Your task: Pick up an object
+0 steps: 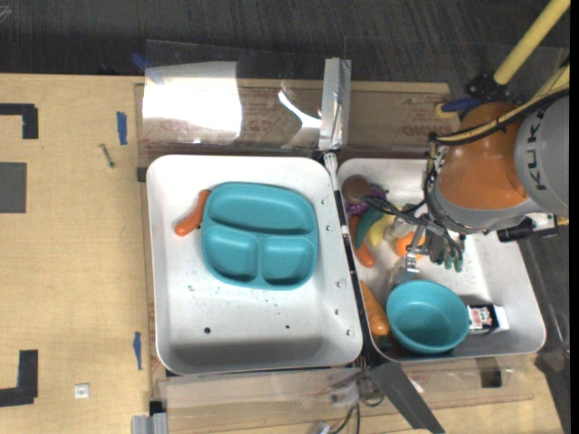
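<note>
The arm (493, 165) is reaching in over the right bin (529, 310), its orange band sitting above the bin's far right part, with black and yellow cables running across it. The gripper (425, 247) is hanging low over the middle of the right bin, just beyond the far rim of the teal bowl (427, 315). Its fingers are too small and too cluttered by cables and toys to read, so whether they are apart, together or clamped on anything cannot be told. The teal bowl is sitting upright in the near part of the right bin, opening upward. A small dark bottle with a white label (484, 317) is lying on its side just to the right of the bowl, touching or nearly touching its rim. An orange carrot-shaped piece (375, 310) is lying along the bin's left wall, just left of the bowl. Beyond the bowl, toward the bin's far left corner, a cluster of small toys is lying together: a yellow banana-like piece (373, 227), a purple piece (355, 208), and a brownish round item (355, 188); their exact contacts cannot be told. The left bin (244, 333) is standing beside the right bin, their walls touching. A teal divided plate (260, 233) is resting in its far half, and an orange piece (191, 215) is lying against the plate's left edge.
</note>
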Robot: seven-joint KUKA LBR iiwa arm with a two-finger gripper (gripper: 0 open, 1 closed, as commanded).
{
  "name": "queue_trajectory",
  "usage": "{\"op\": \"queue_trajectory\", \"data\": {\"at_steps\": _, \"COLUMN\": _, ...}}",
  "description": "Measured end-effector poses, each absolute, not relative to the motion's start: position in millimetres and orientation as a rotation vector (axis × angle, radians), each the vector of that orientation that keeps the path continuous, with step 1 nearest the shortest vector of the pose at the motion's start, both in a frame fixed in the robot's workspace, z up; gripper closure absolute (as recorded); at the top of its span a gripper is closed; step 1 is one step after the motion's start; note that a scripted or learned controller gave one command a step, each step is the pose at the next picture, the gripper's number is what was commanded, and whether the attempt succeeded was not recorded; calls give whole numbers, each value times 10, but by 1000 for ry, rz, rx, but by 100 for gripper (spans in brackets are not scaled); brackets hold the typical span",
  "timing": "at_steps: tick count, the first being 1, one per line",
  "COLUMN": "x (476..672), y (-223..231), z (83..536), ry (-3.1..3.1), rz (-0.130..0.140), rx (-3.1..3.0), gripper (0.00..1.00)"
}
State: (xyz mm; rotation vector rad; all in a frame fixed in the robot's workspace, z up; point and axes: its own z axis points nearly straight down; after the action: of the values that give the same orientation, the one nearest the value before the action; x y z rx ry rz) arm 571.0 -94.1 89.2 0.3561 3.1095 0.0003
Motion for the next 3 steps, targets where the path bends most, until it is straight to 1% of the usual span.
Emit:
{"op": "queue_trajectory", "data": {"at_steps": 1, "x": 5748, "y": -937, "z": 1028, "ry": 3096, "rz": 0, "rx": 352, "gripper": 100}}
{"op": "queue_trajectory", "data": {"at_steps": 2, "x": 6223, "y": -1086, "z": 2171, "ry": 3112, "rz": -2, "rx": 285, "gripper": 100}}
{"op": "queue_trajectory", "data": {"at_steps": 3, "x": 6058, "y": -1061, "z": 972, "ry": 3125, "rz": 0, "rx": 200, "gripper": 100}}
